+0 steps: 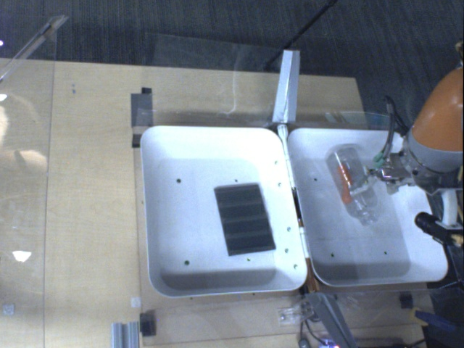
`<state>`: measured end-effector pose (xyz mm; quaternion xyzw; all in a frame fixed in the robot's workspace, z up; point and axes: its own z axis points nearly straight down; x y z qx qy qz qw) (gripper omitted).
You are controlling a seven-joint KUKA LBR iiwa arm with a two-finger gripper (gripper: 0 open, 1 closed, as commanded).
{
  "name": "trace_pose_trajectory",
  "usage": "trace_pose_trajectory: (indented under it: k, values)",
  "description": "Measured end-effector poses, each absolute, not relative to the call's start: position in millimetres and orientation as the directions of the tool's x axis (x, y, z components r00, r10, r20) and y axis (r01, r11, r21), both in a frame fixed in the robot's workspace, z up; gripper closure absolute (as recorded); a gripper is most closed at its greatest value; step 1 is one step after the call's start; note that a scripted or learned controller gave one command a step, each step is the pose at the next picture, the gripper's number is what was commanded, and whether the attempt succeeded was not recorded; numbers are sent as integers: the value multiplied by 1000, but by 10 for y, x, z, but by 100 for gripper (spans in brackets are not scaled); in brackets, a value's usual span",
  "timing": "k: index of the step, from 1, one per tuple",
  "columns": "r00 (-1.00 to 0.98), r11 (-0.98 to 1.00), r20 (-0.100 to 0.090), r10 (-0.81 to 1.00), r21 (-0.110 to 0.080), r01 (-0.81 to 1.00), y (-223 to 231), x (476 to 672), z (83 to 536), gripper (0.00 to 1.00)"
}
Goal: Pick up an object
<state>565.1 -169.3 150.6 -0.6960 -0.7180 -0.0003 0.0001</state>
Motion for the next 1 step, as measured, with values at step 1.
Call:
trace_pose_trajectory:
  k: [1]
  values:
    - [-32,32,0,999,10,999,-1685,5683,1647,100]
